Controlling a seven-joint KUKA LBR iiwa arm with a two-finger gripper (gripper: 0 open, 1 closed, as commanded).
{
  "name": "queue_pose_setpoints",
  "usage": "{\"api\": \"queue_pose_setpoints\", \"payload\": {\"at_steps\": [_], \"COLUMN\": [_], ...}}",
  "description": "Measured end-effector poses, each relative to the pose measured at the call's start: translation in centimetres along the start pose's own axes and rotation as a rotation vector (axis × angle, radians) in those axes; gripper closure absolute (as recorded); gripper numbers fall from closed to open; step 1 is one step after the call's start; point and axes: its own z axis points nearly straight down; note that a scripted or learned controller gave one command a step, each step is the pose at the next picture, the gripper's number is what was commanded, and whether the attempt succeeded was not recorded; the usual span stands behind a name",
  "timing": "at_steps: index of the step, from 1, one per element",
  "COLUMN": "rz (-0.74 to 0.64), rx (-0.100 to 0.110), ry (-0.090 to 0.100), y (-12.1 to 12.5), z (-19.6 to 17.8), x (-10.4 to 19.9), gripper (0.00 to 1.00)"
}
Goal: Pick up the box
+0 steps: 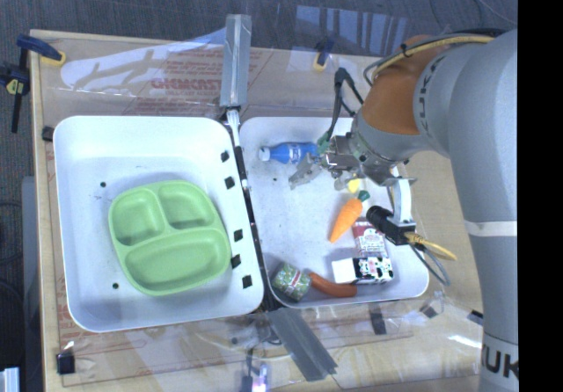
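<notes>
Wooden tabletop (106, 74), two white bins. Hand (310, 169) low in right bin (290, 131) near blue bottle (283, 152), grip state unclear; box (370, 257) apart.

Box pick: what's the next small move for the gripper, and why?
Probably shift the gripper toward the bin's near right corner. The box lies there beside the red sausage toy, past the carrot, while the gripper sits near the blue bottle, well away from the box.
</notes>
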Motion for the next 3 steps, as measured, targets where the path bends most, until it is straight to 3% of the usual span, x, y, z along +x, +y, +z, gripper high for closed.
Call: {"api": "queue_pose_setpoints", "payload": {"at_steps": [1,2,3], "rz": [0.017,-0.197,-0.250], "rx": [0.003,-0.003,0.000], "ry": [0.000,-0.002,0.000], "y": [-5.5,-5.0,-8.1], "z": [3.8,-3.2,5.6], "x": [3.0,0.2,2.1], "gripper": [0.00,0.00,0.00]}}
